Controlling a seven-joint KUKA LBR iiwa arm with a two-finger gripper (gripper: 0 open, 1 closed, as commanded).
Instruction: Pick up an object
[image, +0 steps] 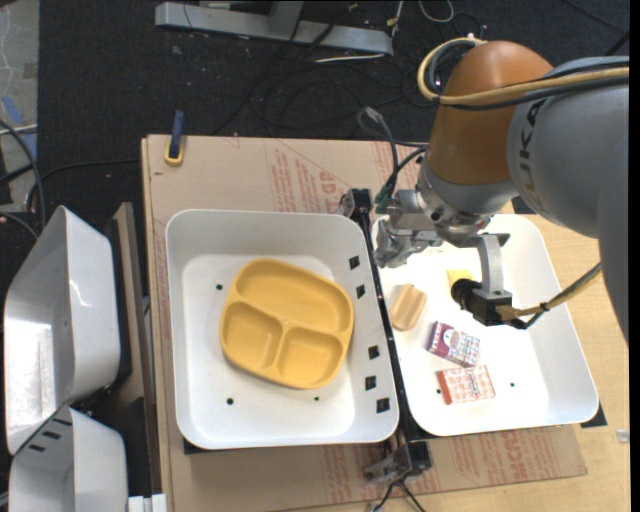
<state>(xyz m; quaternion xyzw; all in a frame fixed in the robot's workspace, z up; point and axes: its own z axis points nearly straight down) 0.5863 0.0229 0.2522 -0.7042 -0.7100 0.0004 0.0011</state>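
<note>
Plainly, the most open room lies right of the tan piece (406, 306): the right bin (545, 330) shows bare white floor out to its far rim, and a free strip runs below the piece toward the near rim. The piece itself lies just beside the bin's left wall, so room is tight on that side (the two bins' rims meet there, dotted with small black marks). Left of the piece, across those rims, the left bin (200, 400) holds a plate (285, 322) with bare floor all round it, touching no wall.

The jaws hang just up the view from the piece, near the bin's upper left corner, under the arm (570, 140). The wrist hides them in part, and I cannot tell whether they are apart or together. A yellow scrap (458, 277), right of the piece, is half covered by robot parts and too small to make out.

The piece is a smooth, rounded oblong, slightly tilted. Below and right of it lie two flat printed packets close together, a purple packet (453, 343) nearer and a red packet (466, 384) farther. The plate is matte yellow, rounded, with three compartments. Both bins sit on a table (260, 170) of brown board.
</note>
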